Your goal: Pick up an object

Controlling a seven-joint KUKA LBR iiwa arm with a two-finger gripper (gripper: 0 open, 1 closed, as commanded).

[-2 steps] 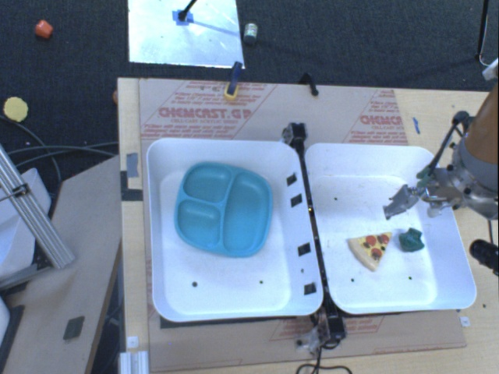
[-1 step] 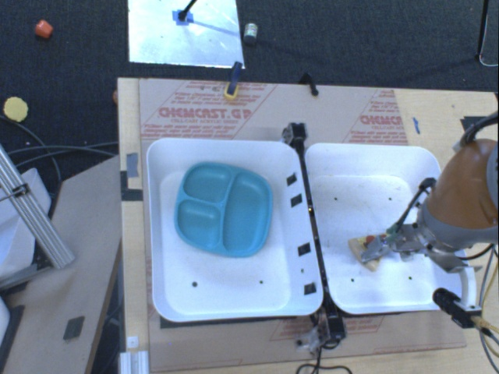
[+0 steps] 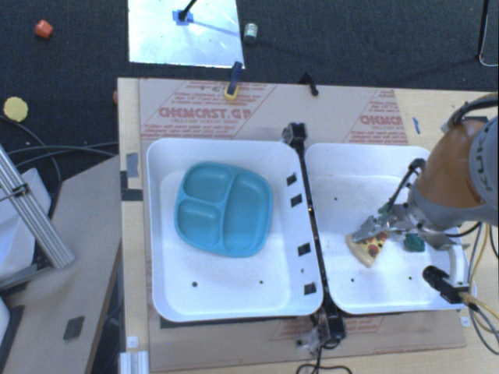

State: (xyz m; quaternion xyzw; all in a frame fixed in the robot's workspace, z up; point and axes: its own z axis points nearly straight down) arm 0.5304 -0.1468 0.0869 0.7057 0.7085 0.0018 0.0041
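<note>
A small toy pizza slice (image 3: 367, 252), yellow with red spots, lies on the floor of the right bin (image 3: 347, 179), left of its middle. My gripper (image 3: 369, 231) is low over the slice's upper edge, touching or nearly touching it; the arm comes in from the right. Just right of the gripper, partly under the wrist, lies a small dark green object (image 3: 414, 244).
The left bin (image 3: 168, 291) holds a teal divided plate (image 3: 224, 209), which lies flat. A black ridge (image 3: 309, 224) with clips separates the two bins. Loose small items lie on the dark floor beyond the bench.
</note>
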